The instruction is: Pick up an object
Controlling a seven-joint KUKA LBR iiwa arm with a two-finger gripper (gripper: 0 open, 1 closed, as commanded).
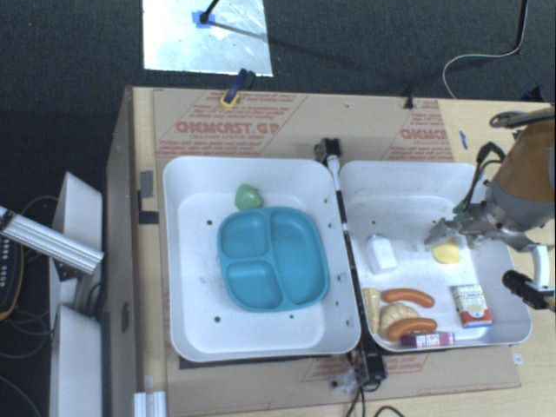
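Two shallow white bins sit side by side on the bench [287,115], which fills the middle of the frame. My arm [528,176] enters from the right edge, grey with an orange section above the wrist, and reaches down into the right bin [408,185].

My gripper [445,233] is at the centre right of the frame, low over the floor of the right bin. Its tip is just above a yellow lump [446,253], close to it or touching it; I cannot tell which. I cannot tell whether my gripper is spread or closed, and nothing is visibly gripped.

Contents of the right bin:
- Yellow lump: right of the bin's centre, directly below my gripper in the frame.
- White block [380,254]: left of the yellow lump, well apart from it.
- Two sausages: the upper sausage [408,297] and the lower sausage [411,327] lie near the bottom edge of the bin, one just above the other.
- Small carton [470,305]: red and white, right of the sausages, near the lower right corner.
- Flat wrapped bar [427,340]: against the bottom wall, just below the lower sausage.

Contents of the left bin [195,189]:
- Blue divided plate [272,257]: three compartments, in the centre of the bin.
- Green ball [248,197]: just beside the upper left rim of the plate.
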